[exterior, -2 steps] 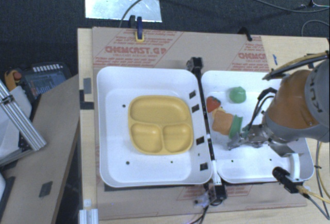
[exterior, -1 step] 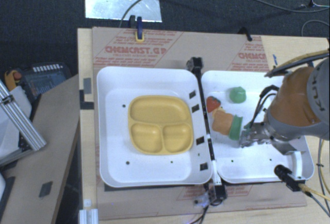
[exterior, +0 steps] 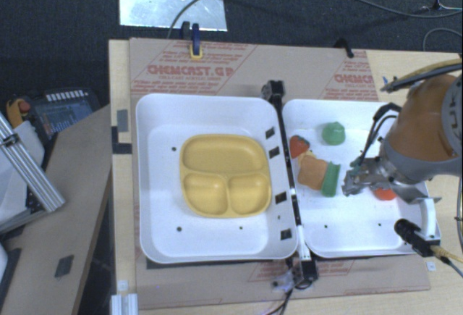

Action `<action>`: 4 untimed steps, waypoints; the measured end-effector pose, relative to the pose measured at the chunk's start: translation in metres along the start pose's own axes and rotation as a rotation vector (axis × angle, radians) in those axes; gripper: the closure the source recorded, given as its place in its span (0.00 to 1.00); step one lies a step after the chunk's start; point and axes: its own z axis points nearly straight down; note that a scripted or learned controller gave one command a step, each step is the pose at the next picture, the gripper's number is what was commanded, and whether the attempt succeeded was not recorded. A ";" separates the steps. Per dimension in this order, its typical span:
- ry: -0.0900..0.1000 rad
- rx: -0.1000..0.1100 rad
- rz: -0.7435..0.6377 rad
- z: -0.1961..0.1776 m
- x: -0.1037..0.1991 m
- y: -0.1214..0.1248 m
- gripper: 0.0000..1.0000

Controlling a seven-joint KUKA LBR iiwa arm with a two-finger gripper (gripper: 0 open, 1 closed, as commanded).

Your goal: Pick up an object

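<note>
Hovering low in the right bin (exterior: 318, 245), fingers (exterior: 353, 183) just beside the green block (exterior: 331, 179) and orange block (exterior: 312, 171), closure can't tell; nothing lifted, grasp and pickup not yet done.

A pale wooden bench (exterior: 119, 183) fills the middle of the frame, with dark carpeted floor (exterior: 58, 17) above it. A brown cardboard sheet (exterior: 239, 64) printed with red lettering lies flat on the bench. Two shallow white bins sit side by side on the cardboard, touching along a black hinge strip: the left bin (exterior: 155, 161) at centre frame and the right bin (exterior: 347, 234) toward the right edge. A yellow-and-blue clamp (exterior: 195, 42) grips the cardboard's upper edge.
</note>
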 end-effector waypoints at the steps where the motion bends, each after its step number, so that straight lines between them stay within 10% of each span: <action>1: -0.001 -0.003 0.000 -0.064 0.002 0.002 1.00; 2: 0.000 -0.001 0.000 -0.108 0.003 0.005 1.00; 4: 0.003 0.004 -0.005 -0.086 0.102 0.025 1.00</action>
